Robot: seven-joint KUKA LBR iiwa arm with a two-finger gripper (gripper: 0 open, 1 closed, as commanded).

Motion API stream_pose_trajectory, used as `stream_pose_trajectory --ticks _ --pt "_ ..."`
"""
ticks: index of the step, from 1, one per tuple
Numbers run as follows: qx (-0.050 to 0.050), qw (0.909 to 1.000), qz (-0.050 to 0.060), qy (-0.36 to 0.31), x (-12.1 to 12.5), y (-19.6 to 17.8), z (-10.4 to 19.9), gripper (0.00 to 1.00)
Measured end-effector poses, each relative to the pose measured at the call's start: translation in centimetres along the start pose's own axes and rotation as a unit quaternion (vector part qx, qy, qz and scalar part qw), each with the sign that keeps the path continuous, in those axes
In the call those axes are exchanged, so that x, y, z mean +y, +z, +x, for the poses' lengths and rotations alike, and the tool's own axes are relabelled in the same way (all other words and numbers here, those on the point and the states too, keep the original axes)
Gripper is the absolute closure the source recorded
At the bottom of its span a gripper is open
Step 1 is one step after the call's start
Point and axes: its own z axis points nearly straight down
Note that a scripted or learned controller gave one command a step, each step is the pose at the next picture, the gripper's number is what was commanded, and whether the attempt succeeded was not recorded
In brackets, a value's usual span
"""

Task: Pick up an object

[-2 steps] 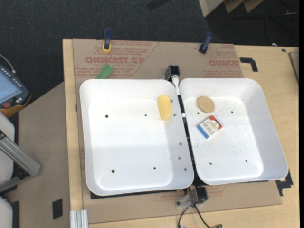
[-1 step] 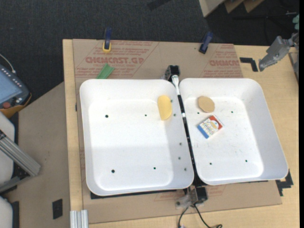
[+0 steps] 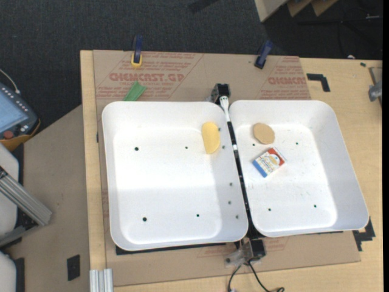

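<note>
The left white bin (image 3: 121, 181) holds a yellow oblong object (image 3: 210, 138) close to its right wall, toward the back. In the right white bin (image 3: 340, 181) a round tan disc (image 3: 263, 133) lies flat near the back left. Just in front of the disc sits a small white, blue and red packet (image 3: 268, 162), turned at an angle. All three things rest on the bin floors, apart from one another.
Both bins stand on a brown cardboard sheet (image 3: 182, 72). Two blue clamps (image 3: 137, 46) (image 3: 264, 53) hold its back edge. A green strip (image 3: 134, 92) lies behind the left bin. A small grey part (image 3: 375, 91) pokes in at the right edge.
</note>
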Motion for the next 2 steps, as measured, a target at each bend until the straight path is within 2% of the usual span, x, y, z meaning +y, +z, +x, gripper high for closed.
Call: stream_pose_trajectory --ticks 2 --pt "0.002 1.0 0.002 -0.007 10.5 0.7 17.8 0.0"
